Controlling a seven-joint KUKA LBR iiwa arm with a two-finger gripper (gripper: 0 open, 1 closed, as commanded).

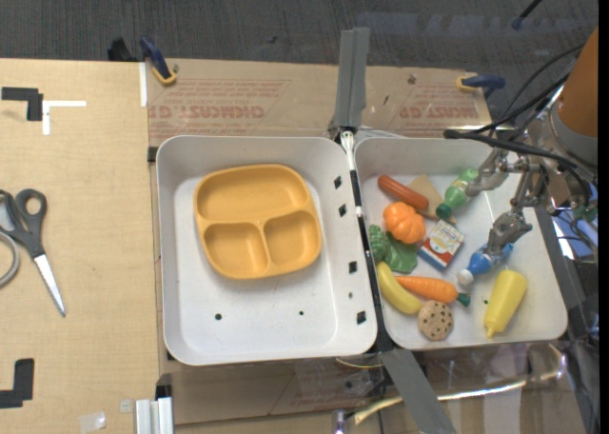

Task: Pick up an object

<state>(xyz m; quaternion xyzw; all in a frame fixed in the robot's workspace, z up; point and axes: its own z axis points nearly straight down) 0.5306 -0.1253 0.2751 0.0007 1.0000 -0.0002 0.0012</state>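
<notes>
Seen from above, the gripper [504, 202] hangs over the right bin [546, 327], its metal fingers spread open and holding nothing; one fingertip [504, 228] sits just above a small blue-and-white bottle [481, 265], which lies apart from the other finger. Taking that bottle as the landmark: a yellow bottle [503, 301] lies just to its lower right; a carrot [430, 286] just to its left, with a banana [396, 289] beyond and a speckled cookie [436, 320] below; a small red-and-white carton [442, 242], its printing too small to read, sits up and left, beside an orange pumpkin-like toy [404, 222] and green leafy toy [393, 250]; a hot dog [403, 190] and a green bottle [459, 188] lie farther up. Well to the left, the left bin [181, 327] holds a yellow divided plate [257, 220]; cardboard [238, 108] behind carries mirrored red lettering, not legible; scissors [33, 242] lie far left on the bench.
</notes>
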